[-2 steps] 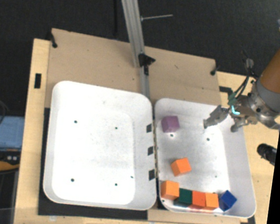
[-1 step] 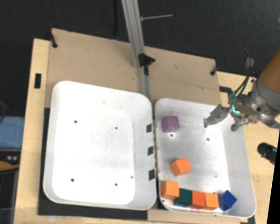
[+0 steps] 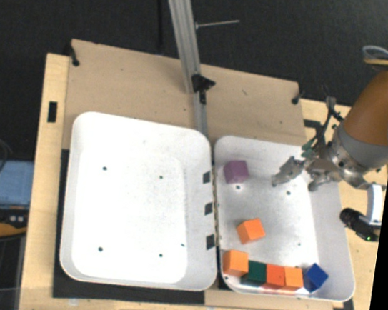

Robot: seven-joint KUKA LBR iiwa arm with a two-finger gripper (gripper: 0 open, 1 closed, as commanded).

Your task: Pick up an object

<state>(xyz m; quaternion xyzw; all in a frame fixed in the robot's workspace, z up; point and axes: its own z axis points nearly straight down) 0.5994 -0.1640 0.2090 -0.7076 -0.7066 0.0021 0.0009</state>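
The right bin [image 3: 330, 207] holds a purple cube [image 3: 236, 171] near its far left. An orange cube [image 3: 251, 230] lies alone in the middle. Along the front wall sit an orange cube [image 3: 236, 262], a dark green cube [image 3: 256, 273], two more orange cubes [image 3: 276, 275] [image 3: 293, 277] and a blue cube [image 3: 315, 276]. My gripper [image 3: 295, 181] hangs over the far part of this bin, right of the purple cube. Its fingers are spread open, with nothing between them.
The left bin [image 3: 137, 200] lies beside the right one, with a row of small black clips [image 3: 209, 207] along the shared wall. A slanted metal rail [image 3: 188, 49] runs from the top down to the gap between the bins.
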